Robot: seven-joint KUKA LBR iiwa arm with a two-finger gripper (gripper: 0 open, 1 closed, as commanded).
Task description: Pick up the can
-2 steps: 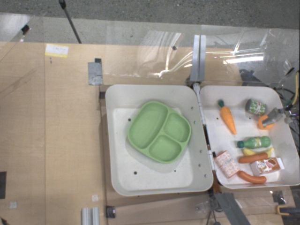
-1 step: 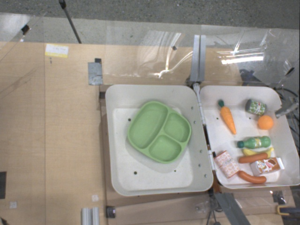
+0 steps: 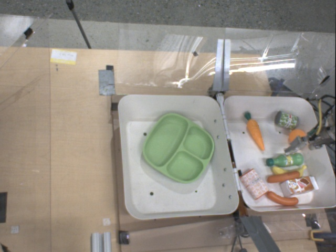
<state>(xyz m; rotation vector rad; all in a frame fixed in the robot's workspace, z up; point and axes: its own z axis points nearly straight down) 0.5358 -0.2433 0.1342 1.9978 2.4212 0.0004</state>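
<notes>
The left bin (image 3: 131, 203) holds a green plate (image 3: 179, 147). In the right bin (image 3: 236, 140), the can (image 3: 286, 120), small, lying on its side with a green-and-white label, sits right of the carrot (image 3: 255, 132). The gripper (image 3: 313, 138) hangs below the can; its opening I cannot tell.

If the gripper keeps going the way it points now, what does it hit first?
Probably the green bottle: the gripper at the right bin's right edge points left and slightly down, nearly over it. Height is unclear. The green-labelled can lies off that line.
</notes>
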